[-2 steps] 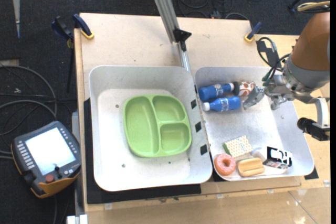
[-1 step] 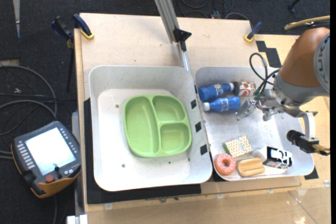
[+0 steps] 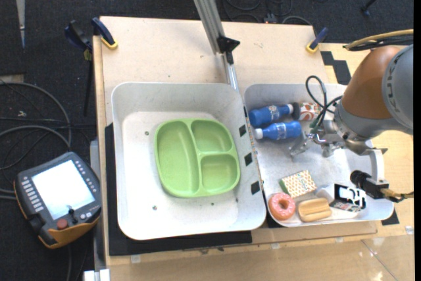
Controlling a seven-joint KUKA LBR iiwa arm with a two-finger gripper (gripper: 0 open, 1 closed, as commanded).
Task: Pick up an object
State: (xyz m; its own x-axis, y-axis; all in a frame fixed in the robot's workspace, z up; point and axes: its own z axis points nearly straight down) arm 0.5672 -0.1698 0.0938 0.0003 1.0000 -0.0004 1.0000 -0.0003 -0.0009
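My gripper [image 3: 312,147] hangs low over the right bin [image 3: 263,97], its two metal fingers spread apart with nothing between them. Just to its left lie two blue bottles: one [image 3: 279,131] close to the left fingertip, the other [image 3: 271,114] a little further back. Beside the further bottle, a red and white piece [image 3: 309,110] is partly hidden by the wrist. Towards the bin's front lie a patterned green and tan block [image 3: 297,183], a pink doughnut [image 3: 283,206] and a tan bun [image 3: 314,209].
The left bin [image 3: 131,161] holds a green divided plate [image 3: 197,156]. A small black-and-white item [image 3: 346,197] lies at the right bin's front right corner. A slanted metal pole [image 3: 205,0] crosses the back of the bench above the bins' shared wall.
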